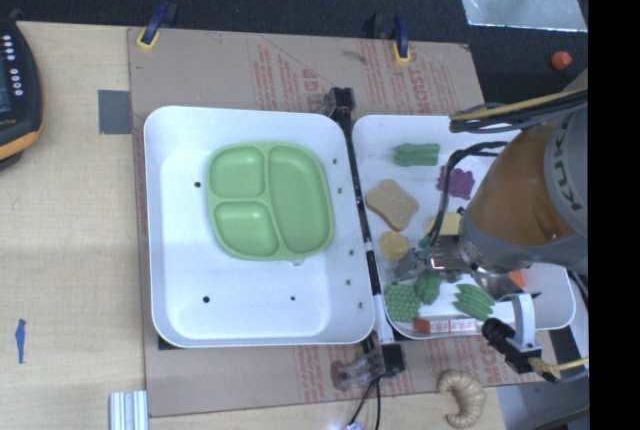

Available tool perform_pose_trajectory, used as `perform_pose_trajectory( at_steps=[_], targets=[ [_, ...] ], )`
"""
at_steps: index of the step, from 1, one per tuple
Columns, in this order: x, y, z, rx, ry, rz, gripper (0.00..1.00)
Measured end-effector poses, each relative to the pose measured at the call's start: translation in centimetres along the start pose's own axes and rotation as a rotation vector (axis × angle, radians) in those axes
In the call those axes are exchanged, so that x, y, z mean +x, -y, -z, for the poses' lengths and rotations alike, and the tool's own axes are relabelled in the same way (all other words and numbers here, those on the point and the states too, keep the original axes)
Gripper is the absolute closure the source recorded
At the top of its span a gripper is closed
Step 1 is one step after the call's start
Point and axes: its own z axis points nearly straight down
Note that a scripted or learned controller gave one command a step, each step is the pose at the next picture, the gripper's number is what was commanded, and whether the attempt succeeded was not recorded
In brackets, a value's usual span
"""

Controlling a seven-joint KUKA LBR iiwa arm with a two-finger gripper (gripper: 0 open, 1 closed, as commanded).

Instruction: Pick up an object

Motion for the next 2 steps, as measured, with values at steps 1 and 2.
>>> perform_pose_trajectory(
  at_steps=[1,2],
  targets=[
    [-0.4,-0.1,1.0,-0.002,0.003,-0.001,1.0],
    [5.1,-7.9,10.7,-0.02,0.004,0.003,1.0]
  ],
)
